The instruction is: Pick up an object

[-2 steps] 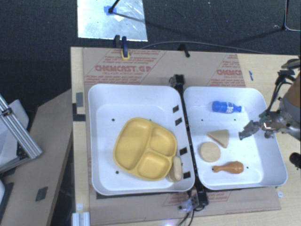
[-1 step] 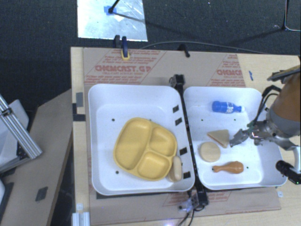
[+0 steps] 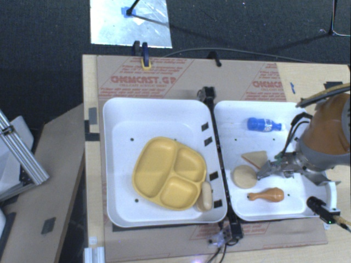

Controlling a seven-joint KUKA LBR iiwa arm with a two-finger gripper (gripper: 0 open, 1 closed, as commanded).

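Note:
The right bin (image 3: 296, 111) holds several small things. A blue bottle (image 3: 264, 125) lies near its far wall. A tan wedge (image 3: 254, 159) and a round tan disc (image 3: 244, 176) sit at its middle left, and a brown pear-shaped wooden piece (image 3: 266, 195) lies near the front wall. My gripper (image 3: 265, 170) reaches in from the right and hangs low just right of the wedge and the disc, at their edges. I see nothing lifted from the bin floor.
The left bin (image 3: 120, 147) carries a yellow divided plate (image 3: 169, 173) with a beige oblong piece (image 3: 205, 196) against its front right rim. A black divider (image 3: 217, 158) runs between the bins. The arm's orange and grey wrist (image 3: 328, 136) overhangs the right bin's right side.

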